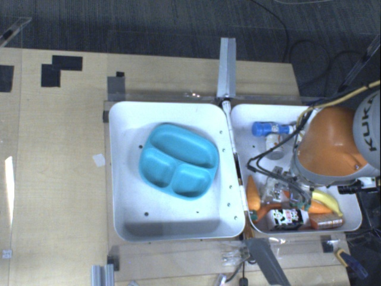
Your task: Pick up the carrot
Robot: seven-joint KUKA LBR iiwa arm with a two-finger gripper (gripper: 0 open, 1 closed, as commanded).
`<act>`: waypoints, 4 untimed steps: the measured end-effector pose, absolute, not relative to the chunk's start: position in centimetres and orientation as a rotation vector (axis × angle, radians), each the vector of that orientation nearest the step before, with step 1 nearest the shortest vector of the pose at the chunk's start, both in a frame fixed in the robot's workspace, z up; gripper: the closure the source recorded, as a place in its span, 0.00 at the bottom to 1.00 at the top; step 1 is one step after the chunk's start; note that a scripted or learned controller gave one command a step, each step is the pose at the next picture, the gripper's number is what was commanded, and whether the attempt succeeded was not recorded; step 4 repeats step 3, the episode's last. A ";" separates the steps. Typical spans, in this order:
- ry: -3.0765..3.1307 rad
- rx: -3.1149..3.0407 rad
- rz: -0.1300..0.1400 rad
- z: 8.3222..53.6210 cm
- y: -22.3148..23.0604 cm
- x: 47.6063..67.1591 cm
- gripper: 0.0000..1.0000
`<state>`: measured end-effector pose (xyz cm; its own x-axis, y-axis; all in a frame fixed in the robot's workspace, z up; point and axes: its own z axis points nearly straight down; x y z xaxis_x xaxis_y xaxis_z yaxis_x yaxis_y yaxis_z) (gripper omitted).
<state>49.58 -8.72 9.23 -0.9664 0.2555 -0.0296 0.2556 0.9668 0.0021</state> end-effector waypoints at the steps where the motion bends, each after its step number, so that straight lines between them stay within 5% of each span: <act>1: 3.084 -0.373 -0.009 9.3 -8.8 50.0 1.00; 2: 3.074 -0.368 -0.011 10.5 -8.7 50.4 1.00; 3: 3.113 -0.341 0.000 15.5 -8.4 55.2 1.00; 4: 3.113 -0.341 0.000 15.5 -8.4 55.2 1.00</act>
